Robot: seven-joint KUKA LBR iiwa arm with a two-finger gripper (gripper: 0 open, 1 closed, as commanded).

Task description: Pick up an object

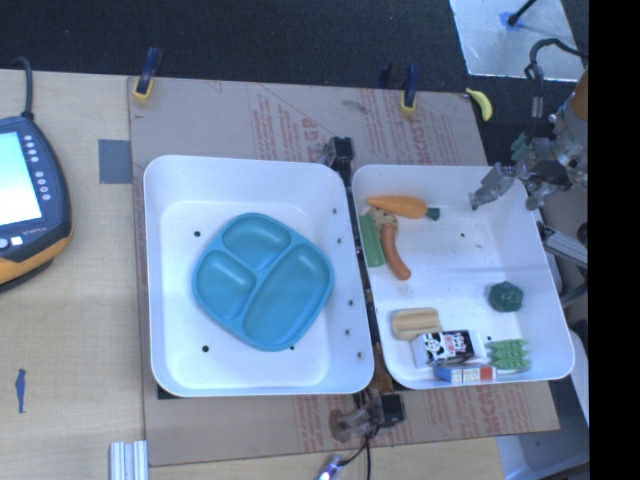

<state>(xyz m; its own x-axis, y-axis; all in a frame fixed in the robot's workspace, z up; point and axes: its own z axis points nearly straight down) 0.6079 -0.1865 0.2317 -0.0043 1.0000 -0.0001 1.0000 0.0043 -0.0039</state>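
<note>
Claw (508,193) up over the far end of the right bin (560,308), toward the counter's far right corner. Looks spread, nothing pinched in it. No pick yet, going by that.

Plenty to grab, all in that right bin on the counter's right half. Nearest to the claw: the carrot (398,206), further left along the bin's far end.

Ways to botch it from here:
- Dropping straight down = closing on bare bin floor, with zero objects directly under the claw.
- Going for the carrot: risky, touching or nearly touching the green stick (372,240) and sausage (397,258), all hugging the bin's left wall. Could shove instead of grip, or catch the wall.
- Near end: bun (415,321), cow-print carton (445,346), little red-and-blue box (465,373) and pea pod (508,353) packed tight. Easy to nab two, or wedge between them.
- Safest bet, probably: the dark green lump (506,296), well apart from everything, though rounded, so maybe slippery.

Head count:
- 2 white bins
- 1 blue divided plate (262,280), alone in the left bin (165,268)
- 1 each of carrot, green stick, sausage, lump, bun, carton, box, pea pod, so 8 in the right bin
</note>
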